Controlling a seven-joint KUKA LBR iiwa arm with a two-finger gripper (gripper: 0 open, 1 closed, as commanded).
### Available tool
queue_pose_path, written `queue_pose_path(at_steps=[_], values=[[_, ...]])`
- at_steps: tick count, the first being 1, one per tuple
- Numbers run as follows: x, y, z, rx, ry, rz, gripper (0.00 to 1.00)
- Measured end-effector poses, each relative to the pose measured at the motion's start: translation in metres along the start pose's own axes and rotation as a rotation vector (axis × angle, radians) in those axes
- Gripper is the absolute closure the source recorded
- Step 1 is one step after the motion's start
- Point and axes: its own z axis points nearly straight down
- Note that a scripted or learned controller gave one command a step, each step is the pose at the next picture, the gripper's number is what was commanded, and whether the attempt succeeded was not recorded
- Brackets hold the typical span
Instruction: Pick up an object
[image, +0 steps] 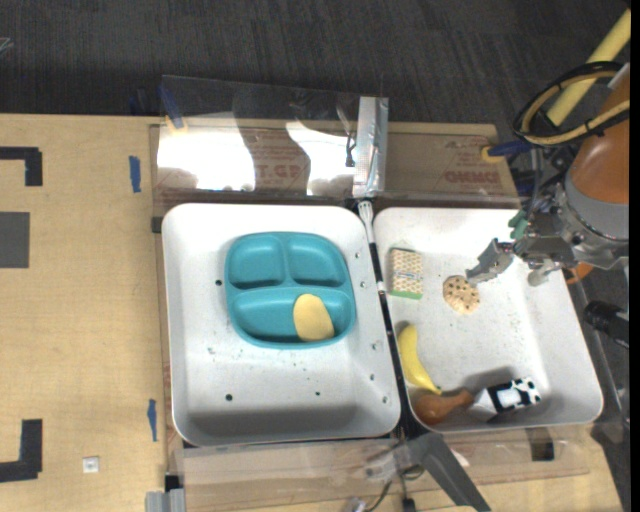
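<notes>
The jaws stand apart with nothing between them, one grey finger (490, 262) reaching toward the left and the other at the right, above the upper right part of the right shallow white bin (560, 340). The gripper (515, 265) hangs from the grey arm with its orange band (602, 170), which comes in from the right edge. Just below and left of the leftward finger lies a round tan speckled cookie (460, 294), apart from it. Further left rests a small rectangular packet with a green edge (406, 273). Along the bin's left wall lies a yellow banana (414, 360), its lower end touching a brown pear-shaped piece (441, 403); beside that sits a small black-and-white toy (512, 396). In the left white bin (190, 300) sits a teal plastic divided plate (285, 285) with a yellow lemon-like object (313, 318) in its lower compartment. Both bins rest on the cardboard-topped table (70, 330).
</notes>
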Motion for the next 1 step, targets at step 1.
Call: queue_pose_path(at_steps=[1], values=[[-0.0019,0.0254,0.0874,0.005,0.0,-0.046,0.0]])
